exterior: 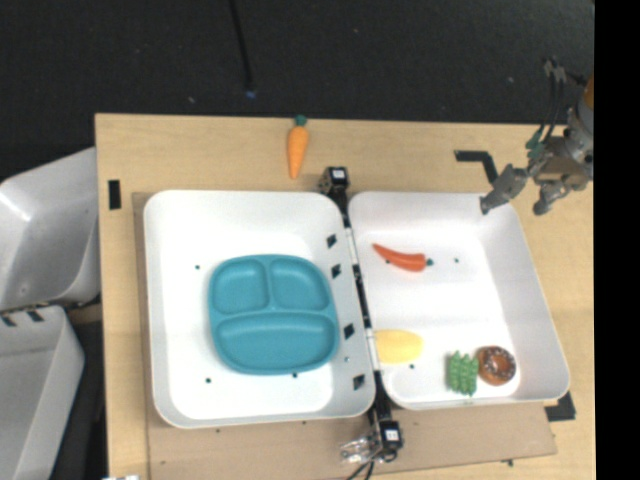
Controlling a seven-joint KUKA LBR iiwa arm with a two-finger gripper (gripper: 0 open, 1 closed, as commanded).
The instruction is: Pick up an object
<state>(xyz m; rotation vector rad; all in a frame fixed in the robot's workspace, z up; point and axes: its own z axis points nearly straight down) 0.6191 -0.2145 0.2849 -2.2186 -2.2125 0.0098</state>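
In the right bin (500,268) lie a red chili pepper (401,258), a yellow lemon-like piece (398,346), a green bumpy piece (461,373) and a brown doughnut (495,365). My gripper (520,193) hangs at the view's right edge, above the right bin's far right corner. Its two fingers are spread apart with nothing between them. It is well away from every object in the bin.
The left bin (170,298) holds a teal divided plate (272,313). An orange carrot (297,147) lies on the bench behind the bins. A black bracket (477,160) sits on the bench near the gripper. Black clips (337,180) join the bins.
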